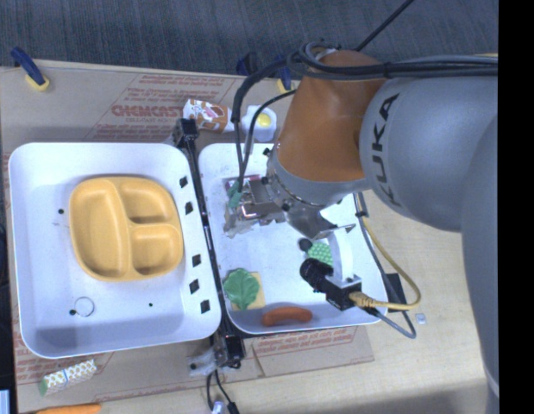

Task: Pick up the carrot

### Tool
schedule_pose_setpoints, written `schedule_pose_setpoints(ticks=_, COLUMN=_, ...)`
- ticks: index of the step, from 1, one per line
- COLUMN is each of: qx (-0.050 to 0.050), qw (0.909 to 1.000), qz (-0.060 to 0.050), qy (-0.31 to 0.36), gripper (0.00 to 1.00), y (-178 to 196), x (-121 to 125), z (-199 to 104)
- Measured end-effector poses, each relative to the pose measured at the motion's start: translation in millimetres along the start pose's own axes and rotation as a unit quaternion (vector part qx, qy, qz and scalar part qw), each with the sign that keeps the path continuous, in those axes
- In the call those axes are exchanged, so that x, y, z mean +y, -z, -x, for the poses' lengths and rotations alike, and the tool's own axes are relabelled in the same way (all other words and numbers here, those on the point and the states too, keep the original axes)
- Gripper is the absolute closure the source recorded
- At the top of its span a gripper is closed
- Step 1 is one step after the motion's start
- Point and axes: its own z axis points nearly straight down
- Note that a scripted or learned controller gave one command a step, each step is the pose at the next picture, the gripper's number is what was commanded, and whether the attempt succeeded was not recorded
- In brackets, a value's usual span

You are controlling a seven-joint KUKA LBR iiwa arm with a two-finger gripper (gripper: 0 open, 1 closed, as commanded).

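The carrot (287, 316), a short orange stick, lies flat along the near wall of the right bin (216, 158). My gripper (242, 209) hangs over the left-middle part of that bin, well above and to the left of the carrot and apart from it. The thick grey arm with its orange band (336, 119) covers the bin's back right. A small green bit shows close to the gripper's tip, and I cannot make out what it is.
A green leafy toy on a yellow slice (242, 288) lies just left of the carrot. A green-and-white piece (319, 251) peeks out under the wrist. The left bin (25, 257) holds a yellow divided plate (126, 227). Small packets (206, 113) sit behind the bins.
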Motion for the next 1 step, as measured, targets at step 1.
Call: schedule_pose_setpoints(ticks=1, qx=0.0, qw=0.9881, qz=-0.002, qy=-0.154, gripper=1.0, y=-84.9, x=-12.2, z=-47.1)
